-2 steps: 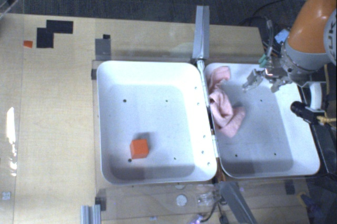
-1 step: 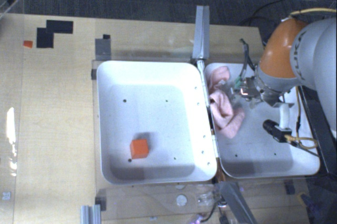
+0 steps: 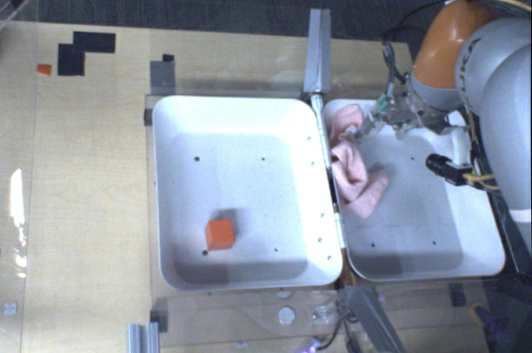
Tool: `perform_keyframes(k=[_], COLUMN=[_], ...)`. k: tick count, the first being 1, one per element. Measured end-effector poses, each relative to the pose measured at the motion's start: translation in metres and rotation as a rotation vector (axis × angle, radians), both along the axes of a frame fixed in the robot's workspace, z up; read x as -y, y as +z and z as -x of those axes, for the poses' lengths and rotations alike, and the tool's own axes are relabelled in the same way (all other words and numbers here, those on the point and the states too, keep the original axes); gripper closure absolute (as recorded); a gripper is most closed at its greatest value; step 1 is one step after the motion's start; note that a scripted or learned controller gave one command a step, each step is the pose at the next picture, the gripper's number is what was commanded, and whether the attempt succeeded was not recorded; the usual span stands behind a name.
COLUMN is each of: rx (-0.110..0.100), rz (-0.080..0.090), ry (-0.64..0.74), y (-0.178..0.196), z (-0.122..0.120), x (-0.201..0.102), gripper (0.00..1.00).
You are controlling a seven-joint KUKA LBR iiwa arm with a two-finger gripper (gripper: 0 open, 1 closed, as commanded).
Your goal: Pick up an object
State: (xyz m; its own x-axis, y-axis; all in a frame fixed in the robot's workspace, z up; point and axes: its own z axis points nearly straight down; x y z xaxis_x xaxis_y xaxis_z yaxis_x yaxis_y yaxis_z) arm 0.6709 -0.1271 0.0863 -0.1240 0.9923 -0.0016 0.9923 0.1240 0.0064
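A pink cloth (image 3: 352,169) lies crumpled along the left wall of the right bin (image 3: 432,235), running from the far corner down to mid-bin. My gripper (image 3: 370,122) is low over the far left part of that bin, right beside the cloth's upper fold and possibly touching it. The grey arm with its orange band (image 3: 445,44) comes in from the upper right. A small orange cube (image 3: 220,234) sits on the floor of the left bin (image 3: 241,135), toward its near left corner, far from the gripper.
A grey divider post (image 3: 317,52) stands at the far end between the two bins. Cables and a black fitting (image 3: 449,170) hang off the arm over the right bin's right side. Black markers (image 3: 81,51) lie on the bench at far left.
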Motion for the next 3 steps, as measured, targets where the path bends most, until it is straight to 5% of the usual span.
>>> perform_keyframes(k=[1,2,3], rx=[0.006,0.0,0.008], rz=[0.001,0.0,0.005], ry=[0.065,-0.006,0.114], y=[0.003,0.04,0.003], z=[0.073,0.041,0.111], x=[-0.033,-0.016,0.028], gripper=[0.0,0.0,0.0])
